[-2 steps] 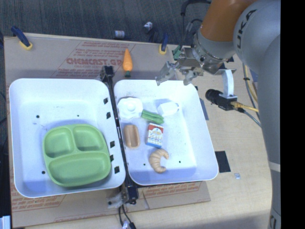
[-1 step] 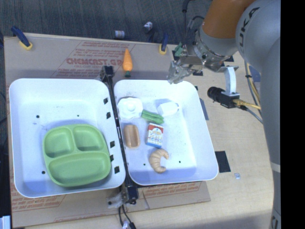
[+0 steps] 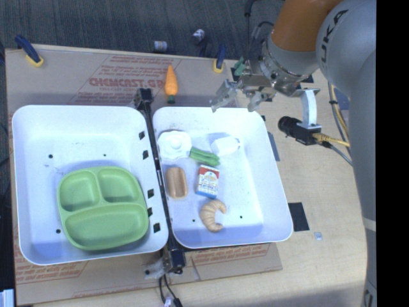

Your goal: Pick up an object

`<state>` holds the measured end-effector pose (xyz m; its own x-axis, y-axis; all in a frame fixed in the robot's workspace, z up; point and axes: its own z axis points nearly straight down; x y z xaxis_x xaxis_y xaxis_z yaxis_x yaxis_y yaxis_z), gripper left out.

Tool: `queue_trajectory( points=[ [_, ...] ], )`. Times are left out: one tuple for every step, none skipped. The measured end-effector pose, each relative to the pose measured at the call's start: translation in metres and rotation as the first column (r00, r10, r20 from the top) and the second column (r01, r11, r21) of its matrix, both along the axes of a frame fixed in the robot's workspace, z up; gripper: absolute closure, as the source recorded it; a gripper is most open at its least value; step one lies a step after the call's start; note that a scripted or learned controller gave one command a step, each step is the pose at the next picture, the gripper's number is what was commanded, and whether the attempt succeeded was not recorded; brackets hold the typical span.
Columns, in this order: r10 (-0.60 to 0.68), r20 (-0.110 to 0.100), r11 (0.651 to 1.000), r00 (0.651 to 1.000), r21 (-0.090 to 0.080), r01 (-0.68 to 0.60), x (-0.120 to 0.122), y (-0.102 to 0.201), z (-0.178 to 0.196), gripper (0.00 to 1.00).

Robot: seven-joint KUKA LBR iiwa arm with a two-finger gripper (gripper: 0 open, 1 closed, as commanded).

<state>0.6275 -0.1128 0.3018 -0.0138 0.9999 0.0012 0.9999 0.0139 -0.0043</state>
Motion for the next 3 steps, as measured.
queue_trajectory(
  points=[
    [0.004, 0.0, 1.0, 1.0, 0.001, -0.004, 0.0, 0.001, 0.01, 1.0],
    [-0.007, 0.0, 1.0, 1.0, -0.002, 0.007, 0.029, 0.032, -0.066, 1.0],
    [-0.008, 0.001, 1.0, 1.0, -0.002, 0.008, 0.029, 0.032, -0.066, 0.0]
  ],
)
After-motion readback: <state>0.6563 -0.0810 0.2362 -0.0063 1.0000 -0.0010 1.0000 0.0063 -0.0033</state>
